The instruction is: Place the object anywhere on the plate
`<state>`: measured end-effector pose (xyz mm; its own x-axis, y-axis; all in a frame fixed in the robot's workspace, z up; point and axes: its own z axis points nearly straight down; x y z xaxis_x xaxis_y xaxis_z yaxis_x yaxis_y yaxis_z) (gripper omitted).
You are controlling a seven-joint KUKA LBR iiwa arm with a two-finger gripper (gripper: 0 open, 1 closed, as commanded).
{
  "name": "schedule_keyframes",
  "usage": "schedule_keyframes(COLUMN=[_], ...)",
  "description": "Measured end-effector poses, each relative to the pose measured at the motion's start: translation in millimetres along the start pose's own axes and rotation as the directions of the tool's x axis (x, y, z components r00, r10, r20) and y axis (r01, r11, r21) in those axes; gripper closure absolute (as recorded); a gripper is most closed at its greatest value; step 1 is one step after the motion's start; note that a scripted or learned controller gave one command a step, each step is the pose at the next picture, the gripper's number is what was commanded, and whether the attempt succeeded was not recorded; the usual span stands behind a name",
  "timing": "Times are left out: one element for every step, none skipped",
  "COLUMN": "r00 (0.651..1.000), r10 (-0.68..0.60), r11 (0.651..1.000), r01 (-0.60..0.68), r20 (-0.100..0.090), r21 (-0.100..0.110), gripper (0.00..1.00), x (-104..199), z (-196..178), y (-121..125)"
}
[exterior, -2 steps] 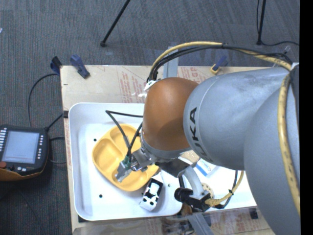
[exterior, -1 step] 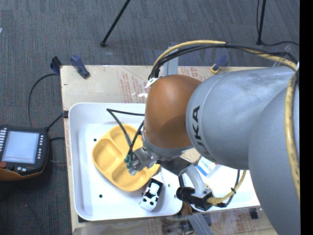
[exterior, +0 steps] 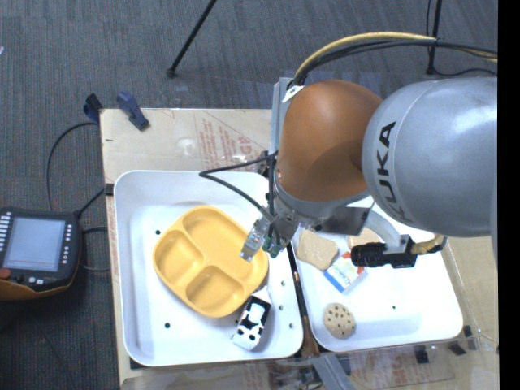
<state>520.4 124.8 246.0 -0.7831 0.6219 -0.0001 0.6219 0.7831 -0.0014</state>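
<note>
Camera view: the arm [exterior: 382, 153] reaches over both bins, its gripper [exterior: 262, 240] at the yellow plate's [exterior: 199, 266] right edge in the left bin [exterior: 134, 299]; whether the jaws are open cannot be told. In the right bin [exterior: 422, 315] lie toast [exterior: 317, 250], a small carton [exterior: 341, 276] and a cookie [exterior: 340, 320]

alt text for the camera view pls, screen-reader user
The grey-and-orange arm's tool hangs at the right rim of a yellow divided plate in the left bin. A black-and-white object lies beside the plate; the right bin holds a cookie.
</note>
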Motion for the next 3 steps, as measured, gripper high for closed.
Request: schedule_keyframes(r00=[1.0, 1.0, 1.0], r10=[-0.008, -0.008, -0.008], r11=[1.0, 1.0, 1.0], r01=[0.008, 0.008, 0.008], r20=[-0.005, -0.001, -0.001], r21=[0.005, 0.0, 0.0], gripper=[1.0, 0.0, 1.0], x=[-18, -19, -19], z=[50, 47, 38], y=[58, 59, 60])
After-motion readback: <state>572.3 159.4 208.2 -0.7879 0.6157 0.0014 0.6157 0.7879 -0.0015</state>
